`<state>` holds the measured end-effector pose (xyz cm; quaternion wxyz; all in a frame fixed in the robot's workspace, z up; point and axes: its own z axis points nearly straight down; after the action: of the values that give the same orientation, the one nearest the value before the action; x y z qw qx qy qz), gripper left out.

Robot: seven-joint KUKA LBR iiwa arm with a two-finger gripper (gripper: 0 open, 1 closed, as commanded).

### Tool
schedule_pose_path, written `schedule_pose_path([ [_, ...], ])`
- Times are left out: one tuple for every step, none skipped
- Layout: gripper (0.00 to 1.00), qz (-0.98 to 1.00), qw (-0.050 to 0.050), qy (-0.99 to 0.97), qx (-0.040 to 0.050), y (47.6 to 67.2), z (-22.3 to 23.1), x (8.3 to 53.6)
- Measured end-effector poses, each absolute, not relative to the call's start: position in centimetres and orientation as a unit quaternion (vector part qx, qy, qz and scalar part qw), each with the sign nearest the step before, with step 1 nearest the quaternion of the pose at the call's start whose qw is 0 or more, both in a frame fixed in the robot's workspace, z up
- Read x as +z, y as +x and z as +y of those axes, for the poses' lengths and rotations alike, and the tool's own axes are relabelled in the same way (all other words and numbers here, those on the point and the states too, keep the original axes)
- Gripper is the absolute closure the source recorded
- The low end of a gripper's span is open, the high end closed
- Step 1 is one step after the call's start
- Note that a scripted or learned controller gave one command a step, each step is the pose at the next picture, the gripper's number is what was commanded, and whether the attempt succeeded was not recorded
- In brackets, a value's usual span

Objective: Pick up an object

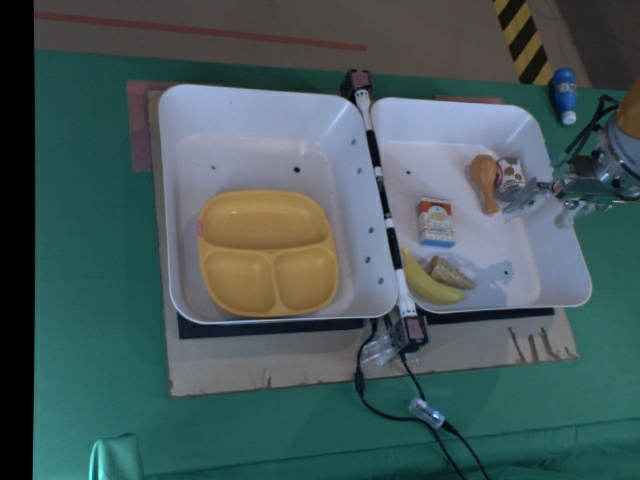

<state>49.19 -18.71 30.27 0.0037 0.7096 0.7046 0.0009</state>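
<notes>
The right bin (560, 288) holds an orange toy drumstick (485, 179), a small red and white carton (511, 175), a red and white box (435, 220), a yellow banana (428, 282) and a brown ridged piece (451, 271) lying against the banana. My gripper (541, 206) hangs over the right side of this bin, just right of and below the small carton. Its fingers are open with nothing between them. One fingertip (520, 199) is close to the carton and the drumstick's lower end.
A yellow divided plate (266, 251) lies in the left bin (200, 118). A black and white bar (381, 193) joins the two bins. A blue bottle (565, 94) stands on the green bench at the back right. Cables (420, 408) trail at the front.
</notes>
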Motion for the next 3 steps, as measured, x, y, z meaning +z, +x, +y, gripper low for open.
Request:
schedule_pose_path([
  [0.0,0.704,0.01,0.71,0.0034,49.8,-19.0,18.7],
  [1.0,0.701,0.019,0.713,0.0056,50.1,-19.4,20.3],
  [1.0,0.699,0.026,0.715,0.0075,50.3,-19.7,21.7],
])
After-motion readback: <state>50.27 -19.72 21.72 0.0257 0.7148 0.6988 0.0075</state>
